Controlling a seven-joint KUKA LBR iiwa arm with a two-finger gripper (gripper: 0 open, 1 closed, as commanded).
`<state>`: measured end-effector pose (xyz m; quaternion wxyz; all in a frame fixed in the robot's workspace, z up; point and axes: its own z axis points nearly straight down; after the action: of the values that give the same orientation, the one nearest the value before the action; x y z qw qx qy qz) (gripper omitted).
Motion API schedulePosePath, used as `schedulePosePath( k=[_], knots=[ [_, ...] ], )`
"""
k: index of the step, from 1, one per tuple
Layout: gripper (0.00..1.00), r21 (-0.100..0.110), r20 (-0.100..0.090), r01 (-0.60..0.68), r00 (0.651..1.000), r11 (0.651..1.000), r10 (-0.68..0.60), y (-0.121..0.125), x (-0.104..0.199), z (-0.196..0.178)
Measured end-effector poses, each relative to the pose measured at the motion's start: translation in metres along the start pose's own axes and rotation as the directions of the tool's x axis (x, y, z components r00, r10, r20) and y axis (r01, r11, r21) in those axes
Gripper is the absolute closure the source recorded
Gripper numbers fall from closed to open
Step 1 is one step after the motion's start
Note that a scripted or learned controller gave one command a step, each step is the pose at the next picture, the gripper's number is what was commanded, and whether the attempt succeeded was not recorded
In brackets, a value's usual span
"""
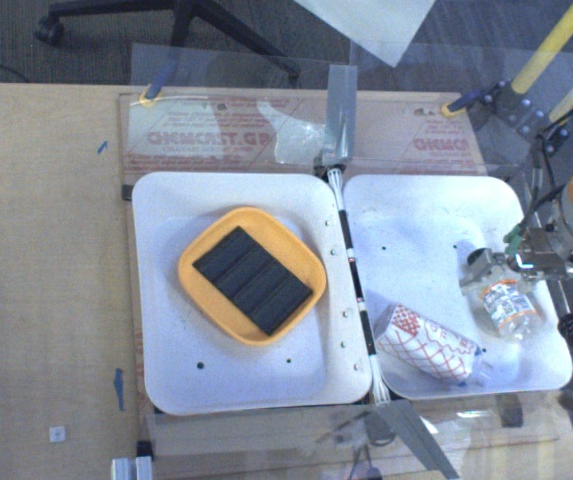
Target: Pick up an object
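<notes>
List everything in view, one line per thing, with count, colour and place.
bins: two, white, side by side on the bench
dish: one, orange-yellow with a dark ribbed insert, in the left bin
paper carton: one, white with red pattern, lying at the right bin's front edge
clear wrapped packet: one, orange-and-white contents, right bin near its right side
claw: one, grey metal, over the right bin, just above the packet

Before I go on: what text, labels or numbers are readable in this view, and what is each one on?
Red print on the cardboard behind the bins, left part: too blurred to read for certain.
Red print on the same cardboard, right part: blurred, unreadable.
Orange and white markings on the clear packet in the right bin: too small to read.
Red pattern on the paper tray: no letters visible.
</notes>
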<state>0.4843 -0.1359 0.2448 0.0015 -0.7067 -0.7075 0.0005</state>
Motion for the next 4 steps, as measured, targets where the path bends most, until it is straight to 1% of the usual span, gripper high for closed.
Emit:
schedulePosePath(
  k=[1,2,3,4],
  knots=[
    [0.0,-0.034,0.025,0.321,0.947,0.946,-0.321,0.047,-0.061,0.109],
    [0.0,-0.047,0.032,0.311,0.95,0.949,-0.31,0.053,-0.066,0.111],
    [0.0,-0.005,0.004,0.272,0.962,0.962,-0.272,0.057,-0.069,0.079],
    [0.0,-0.027,0.012,0.326,0.946,0.945,-0.325,0.054,-0.045,0.114]
  ],
)
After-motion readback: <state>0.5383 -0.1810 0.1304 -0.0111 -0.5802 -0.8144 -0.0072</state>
